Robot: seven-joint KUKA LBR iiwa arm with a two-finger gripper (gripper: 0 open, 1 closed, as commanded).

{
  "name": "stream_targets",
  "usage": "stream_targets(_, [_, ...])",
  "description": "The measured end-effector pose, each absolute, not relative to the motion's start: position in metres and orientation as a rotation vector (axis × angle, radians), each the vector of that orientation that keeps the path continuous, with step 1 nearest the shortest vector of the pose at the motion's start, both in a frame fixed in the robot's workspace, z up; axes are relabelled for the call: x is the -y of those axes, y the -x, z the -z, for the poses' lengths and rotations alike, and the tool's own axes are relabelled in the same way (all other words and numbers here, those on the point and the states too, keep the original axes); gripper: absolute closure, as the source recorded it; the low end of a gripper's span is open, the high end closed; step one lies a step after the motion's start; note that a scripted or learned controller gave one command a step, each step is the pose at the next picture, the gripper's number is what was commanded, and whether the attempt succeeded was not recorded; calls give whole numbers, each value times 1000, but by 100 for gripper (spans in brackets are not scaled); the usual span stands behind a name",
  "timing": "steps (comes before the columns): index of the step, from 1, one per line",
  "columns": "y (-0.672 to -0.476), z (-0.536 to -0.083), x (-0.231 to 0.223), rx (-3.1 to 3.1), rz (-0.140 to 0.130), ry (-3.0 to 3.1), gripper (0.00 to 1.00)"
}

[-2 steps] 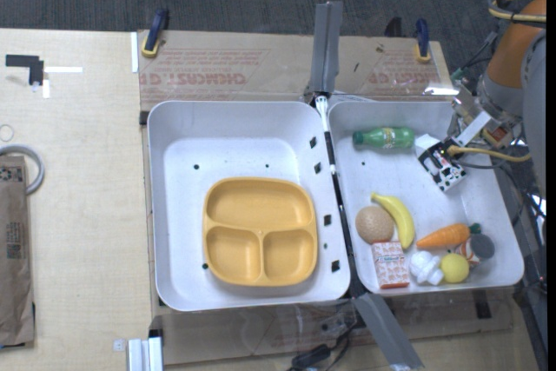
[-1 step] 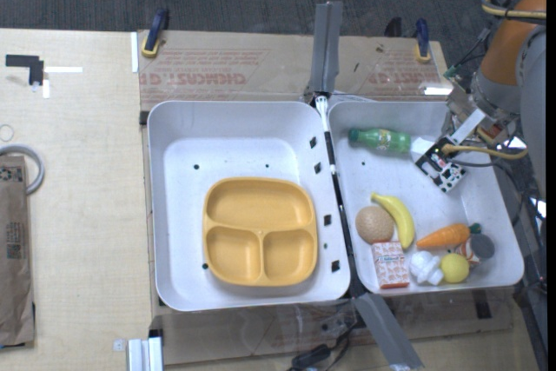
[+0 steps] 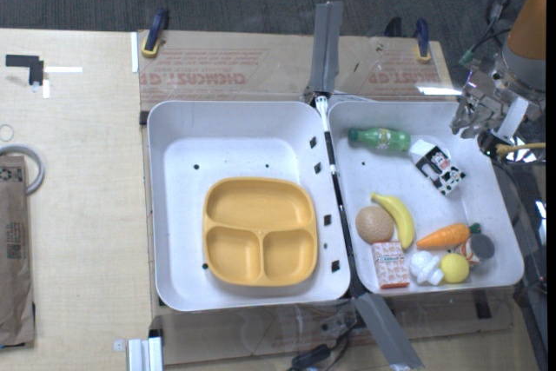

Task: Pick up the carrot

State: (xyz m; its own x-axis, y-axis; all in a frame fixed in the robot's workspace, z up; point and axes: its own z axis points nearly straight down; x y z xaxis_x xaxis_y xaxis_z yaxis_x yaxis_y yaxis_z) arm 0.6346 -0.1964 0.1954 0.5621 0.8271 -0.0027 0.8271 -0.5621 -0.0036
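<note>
At the far left, on the pale wooden bench top, a brown paper bag lies against the edge with a grey ring-shaped handle above it; a small black block sits further back. Behind the bins a sheet of brown printed cardboard is held down by two blue clamps, one at the far left corner and one at the far right.

The left white shallow plastic bin holds a yellow three-compartment plastic plate, lying flat near the middle, slightly toward the near side.

A grey metal divider bar stands at the far end of the seam between the bins.

In the right white shallow plastic bin, a green plastic bottle lies on its side at the far left. Near it to the right lies a small black-and-white milk carton. Nearer, a yellow banana curves beside a round brown potato-like ball, touching it. Below them stands a small red-and-white printed box. The orange toy carrot lies on its side toward the near right corner, tip pointing left, its green end by a grey round object. Just nearer are a white garlic-like lump and a yellow lemon, touching each other.

The grey two-finger gripper hangs over the bin's far right rim, well apart from the carrot; whether its fingers are spread or pressed together I cannot tell.
</note>
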Motion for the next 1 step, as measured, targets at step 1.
stream_targets(1, [-659,-211,185,793,-10,3038,100])
